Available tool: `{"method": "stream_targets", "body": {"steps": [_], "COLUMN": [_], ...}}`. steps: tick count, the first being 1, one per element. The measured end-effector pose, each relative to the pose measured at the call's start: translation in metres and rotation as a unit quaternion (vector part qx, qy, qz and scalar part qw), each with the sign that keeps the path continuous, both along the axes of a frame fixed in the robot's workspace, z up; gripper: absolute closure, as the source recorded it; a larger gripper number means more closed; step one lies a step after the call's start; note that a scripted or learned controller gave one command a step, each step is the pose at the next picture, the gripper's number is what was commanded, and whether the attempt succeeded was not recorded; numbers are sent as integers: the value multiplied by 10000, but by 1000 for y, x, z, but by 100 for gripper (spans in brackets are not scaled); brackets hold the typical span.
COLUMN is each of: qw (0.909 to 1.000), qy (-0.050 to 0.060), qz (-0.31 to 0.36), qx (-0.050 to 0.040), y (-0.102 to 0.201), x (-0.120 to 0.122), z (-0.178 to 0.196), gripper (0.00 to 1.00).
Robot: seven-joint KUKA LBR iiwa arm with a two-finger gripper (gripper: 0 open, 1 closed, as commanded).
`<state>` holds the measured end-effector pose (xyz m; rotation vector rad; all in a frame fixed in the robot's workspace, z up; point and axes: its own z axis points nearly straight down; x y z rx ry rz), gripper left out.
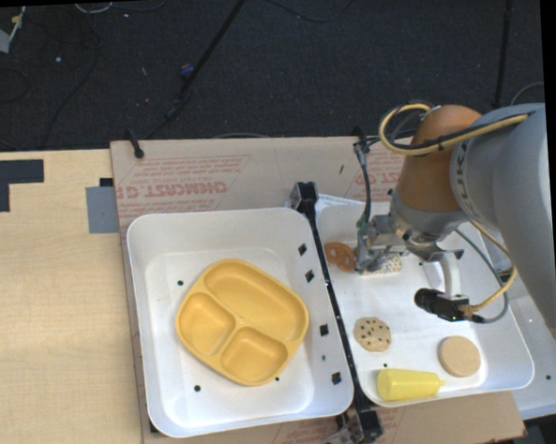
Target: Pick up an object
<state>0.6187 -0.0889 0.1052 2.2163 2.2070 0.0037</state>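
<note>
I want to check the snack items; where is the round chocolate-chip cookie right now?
The round chocolate-chip cookie lies in the right white bin, near its left wall, just above the yellow wedge-shaped piece and left of the plain tan round biscuit.

A pale wooden bench (48,305) carries a cardboard sheet (219,173). On the sheet, the left white bin (154,261) and the right white bin (512,366) sit side by side, touching.

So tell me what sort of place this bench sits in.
Most likely a robotics lab test bench, not a kitchen. Two white bins rest on flattened cardboard, loose cables trail over the dark floor behind, and the food in the right bin, such as the cookie, looks like toy props.
</note>
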Motion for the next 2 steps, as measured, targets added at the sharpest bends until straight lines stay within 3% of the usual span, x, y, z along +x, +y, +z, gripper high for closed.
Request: {"method": "stream_targets", "body": {"steps": [2], "qw": [10000], "qy": [47], "qz": [25], "qx": [39], "y": [-2], "x": [11], "z": [102], "gripper": [100]}}
